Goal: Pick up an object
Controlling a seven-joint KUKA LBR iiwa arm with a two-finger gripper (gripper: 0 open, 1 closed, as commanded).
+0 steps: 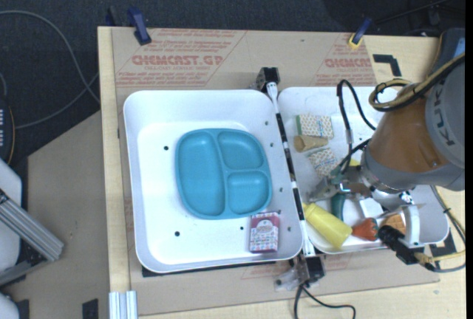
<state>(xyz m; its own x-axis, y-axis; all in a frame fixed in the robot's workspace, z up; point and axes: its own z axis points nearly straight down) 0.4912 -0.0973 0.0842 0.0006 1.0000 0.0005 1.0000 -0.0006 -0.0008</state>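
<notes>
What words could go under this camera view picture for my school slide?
Robot arm reaching into the right bin of small objects, beside a blue divided plate in the left bin.

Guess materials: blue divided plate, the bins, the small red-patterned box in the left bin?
Blue divided plate: likely moulded plastic, uniform colour, soft rounded compartment edges, matte with a slight sheen. White bins: probably thin formed plastic, smooth glossy surface, rounded corners and a rolled rim. Small box: looks like printed cardboard, flat faces and crisp edges, though film wrap can't be ruled out.
</notes>
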